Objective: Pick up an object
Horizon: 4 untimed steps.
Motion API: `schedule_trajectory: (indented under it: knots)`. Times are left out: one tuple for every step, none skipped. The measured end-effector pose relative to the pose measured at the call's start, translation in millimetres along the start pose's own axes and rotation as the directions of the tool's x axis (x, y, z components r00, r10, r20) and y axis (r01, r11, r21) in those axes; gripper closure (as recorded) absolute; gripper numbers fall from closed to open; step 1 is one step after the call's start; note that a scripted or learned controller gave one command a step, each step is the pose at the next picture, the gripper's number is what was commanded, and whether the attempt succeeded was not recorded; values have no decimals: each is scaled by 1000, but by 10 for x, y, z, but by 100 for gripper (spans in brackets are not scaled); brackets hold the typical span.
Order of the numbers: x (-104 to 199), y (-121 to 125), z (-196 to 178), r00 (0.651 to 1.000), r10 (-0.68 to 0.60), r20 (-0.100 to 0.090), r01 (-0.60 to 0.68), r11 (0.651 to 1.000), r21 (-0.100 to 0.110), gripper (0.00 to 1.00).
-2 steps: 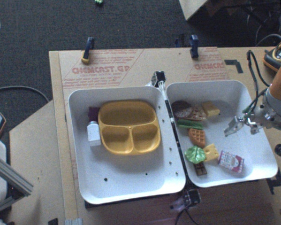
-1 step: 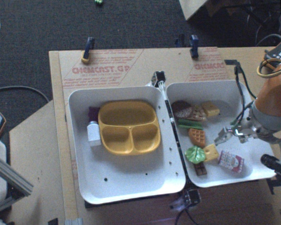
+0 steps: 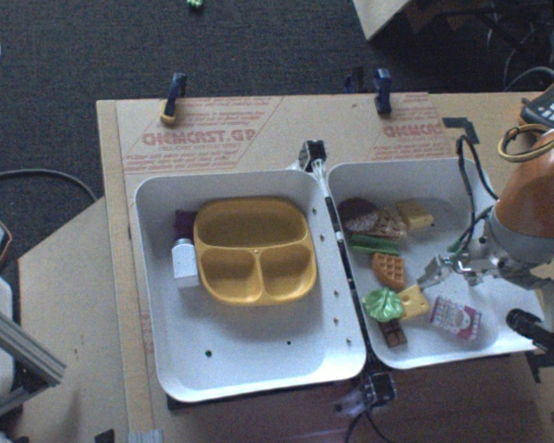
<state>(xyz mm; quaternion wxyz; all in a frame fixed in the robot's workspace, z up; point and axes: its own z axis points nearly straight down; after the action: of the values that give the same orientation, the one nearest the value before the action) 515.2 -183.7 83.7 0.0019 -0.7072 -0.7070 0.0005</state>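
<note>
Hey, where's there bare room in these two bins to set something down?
Left bin: bare floor along the near side, below the yellow tray, and a strip on its right. Right bin: a bare patch at the far right, beyond the yellow block. Crowded: the right bin's left side, from bread and waffle down to the pink packet by the end effector.

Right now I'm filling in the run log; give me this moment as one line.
arm: over right bin | hand: open, holding nothing | nearest: waffle, pink packet | left bin: yellow tray
</note>
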Motion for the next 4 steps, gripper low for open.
schedule_trajectory:
  knots:
    - [-9, 5, -115, 1000, 2, 2, -2, 1000, -4, 100]
    - [55, 12, -563, 1000, -2, 5, 2, 1000, -9, 100]
    - [80, -5, -1002, 1000, -2, 5, 2, 1000, -10, 100]
    - [77, 10, -1441, 1000, -1, 5, 2, 1000, -11, 100]
